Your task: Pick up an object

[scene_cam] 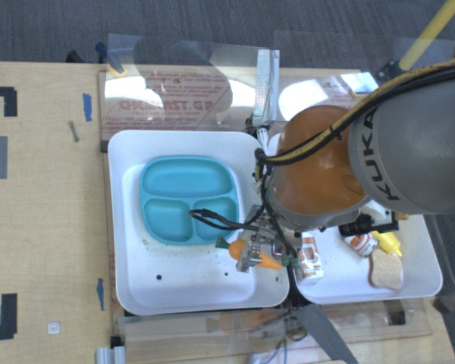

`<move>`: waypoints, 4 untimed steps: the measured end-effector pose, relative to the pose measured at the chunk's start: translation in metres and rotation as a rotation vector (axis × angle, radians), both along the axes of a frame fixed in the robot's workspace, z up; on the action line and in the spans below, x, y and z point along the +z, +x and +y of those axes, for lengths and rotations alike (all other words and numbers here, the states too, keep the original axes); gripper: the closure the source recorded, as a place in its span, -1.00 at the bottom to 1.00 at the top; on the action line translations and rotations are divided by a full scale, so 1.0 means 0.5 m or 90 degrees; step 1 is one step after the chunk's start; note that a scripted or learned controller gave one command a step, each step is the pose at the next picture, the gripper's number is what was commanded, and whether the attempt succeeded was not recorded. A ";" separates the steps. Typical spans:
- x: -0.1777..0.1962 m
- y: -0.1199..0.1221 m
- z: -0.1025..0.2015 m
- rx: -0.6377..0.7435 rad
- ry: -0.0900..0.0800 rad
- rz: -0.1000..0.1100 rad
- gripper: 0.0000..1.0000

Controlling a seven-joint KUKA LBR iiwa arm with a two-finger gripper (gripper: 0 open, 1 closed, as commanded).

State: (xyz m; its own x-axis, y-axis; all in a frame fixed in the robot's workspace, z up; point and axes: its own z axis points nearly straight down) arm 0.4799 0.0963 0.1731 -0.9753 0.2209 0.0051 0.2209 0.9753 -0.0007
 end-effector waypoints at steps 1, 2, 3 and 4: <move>0.195 0.006 0.013 -0.046 0.000 -0.006 1.00; 0.194 0.080 -0.101 0.169 0.000 -0.004 1.00; 0.014 0.048 -0.255 0.282 0.002 0.001 1.00; 0.175 0.075 -0.177 0.156 0.001 -0.006 1.00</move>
State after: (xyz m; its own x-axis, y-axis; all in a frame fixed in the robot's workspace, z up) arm 0.5174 0.0078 0.2608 -0.9997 -0.0224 -0.0040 -0.0224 0.9997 0.0015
